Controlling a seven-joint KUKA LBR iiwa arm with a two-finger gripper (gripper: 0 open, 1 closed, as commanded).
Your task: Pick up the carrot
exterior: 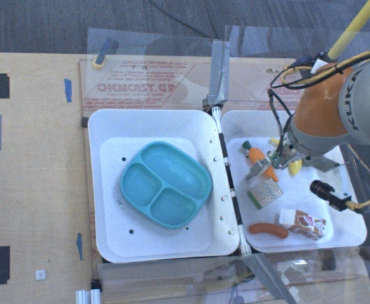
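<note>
Nearest you, a sausage (268, 230) and small carton (308, 225) lie below the gripper (265, 167). Left of it sits the blue plate (166, 183). The carrot (259, 156) is at the gripper; a waffle piece (265, 193) lies just underneath. You cannot tell the grip.

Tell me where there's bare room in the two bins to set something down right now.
Left bin: bare floor rings the blue divided plate, widest along the far edge and near-left corner. Right bin: crowded, with the gripper over the carrot, plus a waffle-patterned piece, sausage and small carton. One bare strip lies near-left, between the waffle-patterned piece and sausage.
</note>
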